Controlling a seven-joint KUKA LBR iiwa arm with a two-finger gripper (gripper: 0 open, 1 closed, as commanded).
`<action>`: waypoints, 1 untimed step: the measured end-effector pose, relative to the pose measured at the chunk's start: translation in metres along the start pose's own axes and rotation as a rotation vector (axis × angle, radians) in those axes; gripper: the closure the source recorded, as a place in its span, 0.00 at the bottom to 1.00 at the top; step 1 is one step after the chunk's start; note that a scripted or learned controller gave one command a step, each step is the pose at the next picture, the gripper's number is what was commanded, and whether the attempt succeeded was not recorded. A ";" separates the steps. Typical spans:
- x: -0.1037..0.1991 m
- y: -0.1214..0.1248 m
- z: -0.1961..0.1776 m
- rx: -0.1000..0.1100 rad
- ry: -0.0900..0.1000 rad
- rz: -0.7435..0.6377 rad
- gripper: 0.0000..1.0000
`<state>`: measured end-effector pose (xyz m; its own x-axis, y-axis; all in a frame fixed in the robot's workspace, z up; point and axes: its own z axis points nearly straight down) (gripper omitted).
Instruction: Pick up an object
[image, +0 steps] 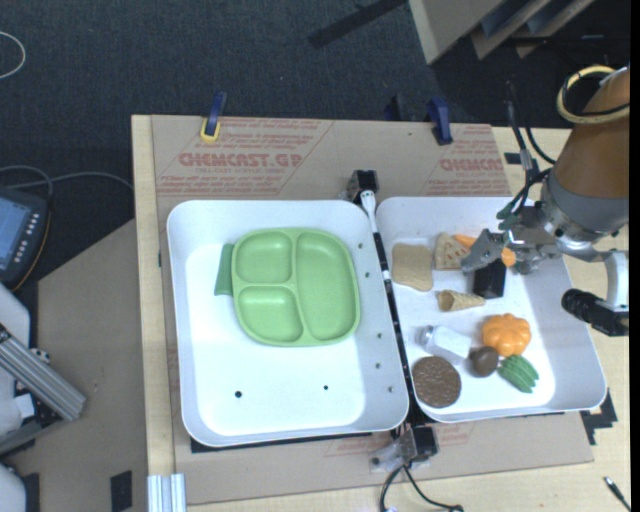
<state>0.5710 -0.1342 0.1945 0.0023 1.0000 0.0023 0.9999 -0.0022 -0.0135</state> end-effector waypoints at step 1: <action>0.000 0.003 -0.007 -0.013 -0.002 -0.002 0.00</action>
<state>0.5740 -0.1341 0.2016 -0.0002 1.0000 0.0003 1.0000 0.0002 -0.0001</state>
